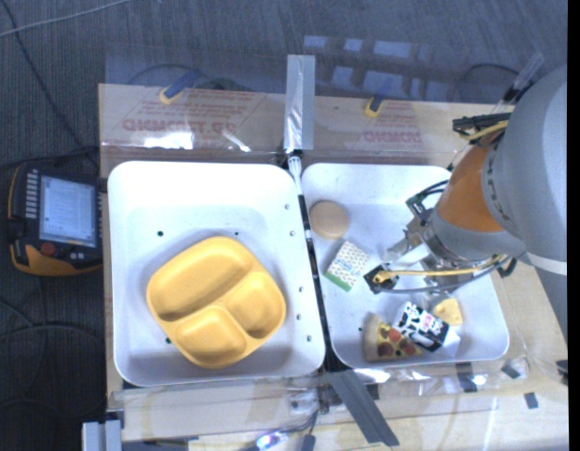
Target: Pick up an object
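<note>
1. Far left, off the bench: pendant (54, 219) with a lit screen, on the dark floor.
2. Left bin (130, 186): one yellow tray (214, 299) with three compartments, lying flat, toward the near side.
3. Right bin (365, 181), hard against the left bin: tan ball (329, 218) near the far-left corner, with a tilted green-and-white box (347, 265) just in front of it.
4. Near edge of the right bin: pizza slice (384, 338) touching a black-and-white block (421, 325), and a yellow wedge (448, 309) just right of the block.
5. Gripper (409, 256): over the right bin's middle, right of the box, beyond the block. Released or clenched: cannot tell. All items resting on the bin floors.
6. Far right: grey arm (543, 177) reaching in over the bin's right wall.
</note>
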Robot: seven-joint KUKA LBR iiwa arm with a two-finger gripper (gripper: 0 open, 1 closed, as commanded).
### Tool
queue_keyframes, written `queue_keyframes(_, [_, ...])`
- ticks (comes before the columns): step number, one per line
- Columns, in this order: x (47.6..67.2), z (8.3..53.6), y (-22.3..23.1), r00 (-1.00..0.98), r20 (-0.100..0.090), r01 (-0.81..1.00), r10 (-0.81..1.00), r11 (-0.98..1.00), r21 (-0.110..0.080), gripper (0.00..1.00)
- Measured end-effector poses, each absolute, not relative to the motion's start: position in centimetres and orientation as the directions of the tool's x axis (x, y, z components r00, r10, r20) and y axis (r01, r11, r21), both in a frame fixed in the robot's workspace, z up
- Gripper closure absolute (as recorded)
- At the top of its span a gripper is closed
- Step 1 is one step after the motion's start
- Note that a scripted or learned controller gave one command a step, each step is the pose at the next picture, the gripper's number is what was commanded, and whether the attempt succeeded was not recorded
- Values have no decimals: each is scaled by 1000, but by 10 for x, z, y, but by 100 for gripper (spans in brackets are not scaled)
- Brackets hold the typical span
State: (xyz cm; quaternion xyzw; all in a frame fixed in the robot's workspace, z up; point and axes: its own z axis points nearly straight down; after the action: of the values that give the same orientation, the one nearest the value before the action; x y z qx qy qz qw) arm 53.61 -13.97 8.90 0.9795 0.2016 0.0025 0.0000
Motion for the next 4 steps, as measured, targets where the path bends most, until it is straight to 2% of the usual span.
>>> queue_keyframes(1, [530,165,-217,980,-9,200,200,-980,-2,0])
queue_keyframes(2, [607,88,-182,971,2,240,240,-971,6,0])
queue_keyframes(3, [663,276,-221,978,-8,209,209,-978,0,0])
queue_keyframes(4, [616,129,-155,935,-9,355,355,-935,-5,0])
